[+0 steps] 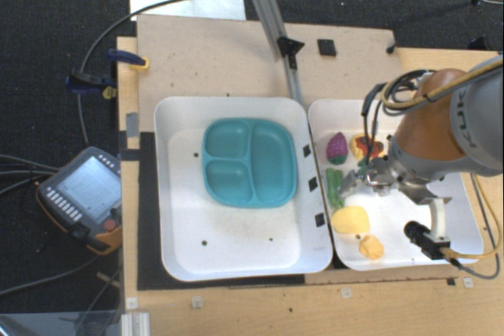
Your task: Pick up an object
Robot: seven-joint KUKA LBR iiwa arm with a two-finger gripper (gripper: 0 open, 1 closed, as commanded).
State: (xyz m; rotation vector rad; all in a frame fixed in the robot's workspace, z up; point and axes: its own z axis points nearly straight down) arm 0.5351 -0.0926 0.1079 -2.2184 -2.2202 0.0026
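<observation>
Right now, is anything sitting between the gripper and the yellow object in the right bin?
Nothing visible. The gripper is just above the yellow object, with bare bin floor between them. The green piece lies left of that path.

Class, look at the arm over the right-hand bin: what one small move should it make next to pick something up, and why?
Probably a short descent. The pincer hangs among the toys in the right bin, beside the green piece and just above the yellow piece, with nothing visibly held. Which toy it is aimed at is unclear.
</observation>
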